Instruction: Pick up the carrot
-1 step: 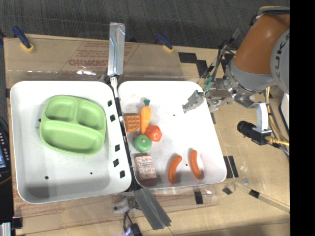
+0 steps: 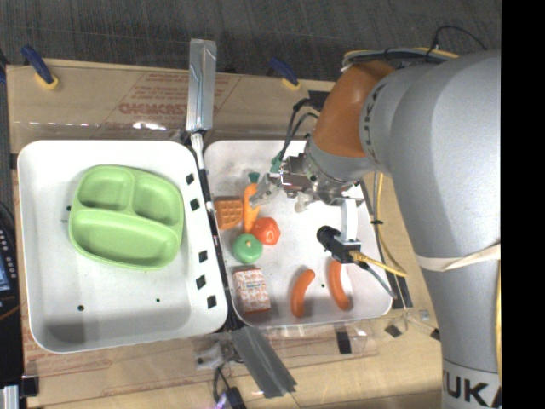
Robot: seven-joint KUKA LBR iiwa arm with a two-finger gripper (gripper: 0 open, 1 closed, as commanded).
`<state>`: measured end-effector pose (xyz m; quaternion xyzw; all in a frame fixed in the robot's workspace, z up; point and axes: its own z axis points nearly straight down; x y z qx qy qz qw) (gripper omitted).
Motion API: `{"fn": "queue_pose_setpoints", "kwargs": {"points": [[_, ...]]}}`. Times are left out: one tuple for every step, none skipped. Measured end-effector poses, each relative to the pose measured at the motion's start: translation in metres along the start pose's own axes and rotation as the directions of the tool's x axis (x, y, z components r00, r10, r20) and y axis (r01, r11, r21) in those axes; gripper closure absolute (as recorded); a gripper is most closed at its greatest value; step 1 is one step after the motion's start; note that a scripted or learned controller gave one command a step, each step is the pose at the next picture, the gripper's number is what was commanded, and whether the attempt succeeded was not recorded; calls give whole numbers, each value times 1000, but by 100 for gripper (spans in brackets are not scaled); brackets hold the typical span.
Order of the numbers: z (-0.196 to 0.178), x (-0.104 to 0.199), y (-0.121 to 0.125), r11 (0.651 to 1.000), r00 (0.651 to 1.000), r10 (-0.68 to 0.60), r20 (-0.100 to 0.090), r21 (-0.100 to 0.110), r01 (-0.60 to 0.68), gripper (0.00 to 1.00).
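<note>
the carrot (image 2: 249, 207) lies in the right bin (image 2: 375, 301), near its left wall, stood almost upright in the view with its green top toward the far side. the hand (image 2: 274, 180) sits low over the bin just beside the carrot's top end; whether it is open or closed on anything cannot be told. a waffle piece (image 2: 227, 212) touches the carrot's left side, and a tomato (image 2: 266, 231) lies just below it. the left bin (image 2: 34, 254) holds a green divided plate (image 2: 128, 216).
</note>
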<state>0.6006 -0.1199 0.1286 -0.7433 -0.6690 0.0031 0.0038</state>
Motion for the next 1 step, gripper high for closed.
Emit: {"fn": "queue_pose_setpoints", "kwargs": {"points": [[37, 30, 24, 993, 993, 116, 0, -9, -116, 0]]}}
